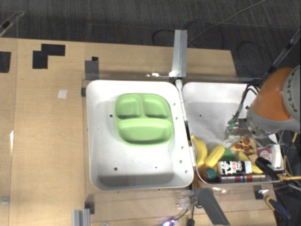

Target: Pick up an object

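Here, at the frame's lower right, toys crowd the right bin's (207, 98) near edge: bananas (207, 153), a dark bottle (237, 166). My claw (233, 134) hangs just above them; whether it is clenched I cannot tell. Farther left, a green divided plate (142, 118) lies in the left bin (101, 140).
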Available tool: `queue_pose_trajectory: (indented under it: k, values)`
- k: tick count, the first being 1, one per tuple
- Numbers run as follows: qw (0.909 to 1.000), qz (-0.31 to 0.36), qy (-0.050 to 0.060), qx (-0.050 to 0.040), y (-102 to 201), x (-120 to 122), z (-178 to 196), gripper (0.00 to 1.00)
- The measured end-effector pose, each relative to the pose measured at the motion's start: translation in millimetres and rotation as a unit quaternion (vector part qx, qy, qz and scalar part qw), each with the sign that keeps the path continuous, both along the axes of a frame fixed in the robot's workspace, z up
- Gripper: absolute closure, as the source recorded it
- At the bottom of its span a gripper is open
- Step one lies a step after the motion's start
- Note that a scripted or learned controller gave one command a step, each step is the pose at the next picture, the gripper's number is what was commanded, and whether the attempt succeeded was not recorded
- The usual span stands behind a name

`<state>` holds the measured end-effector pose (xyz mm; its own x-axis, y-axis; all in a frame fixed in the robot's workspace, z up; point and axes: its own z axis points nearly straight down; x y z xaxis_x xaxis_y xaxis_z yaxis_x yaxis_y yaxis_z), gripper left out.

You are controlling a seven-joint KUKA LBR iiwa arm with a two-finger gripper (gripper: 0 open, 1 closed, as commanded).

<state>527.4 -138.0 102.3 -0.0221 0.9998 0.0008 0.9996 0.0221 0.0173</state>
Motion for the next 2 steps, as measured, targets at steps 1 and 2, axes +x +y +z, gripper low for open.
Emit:
queue_pose_trajectory:
  k: [1, 2]
  values:
    - [1.0, 0.0, 0.0, 0.0, 0.0, -0.1, 0.0, 0.0]
    - [0.999, 0.042, -0.008, -0.009, 37.8, -32.6, -7.8, 0.0]
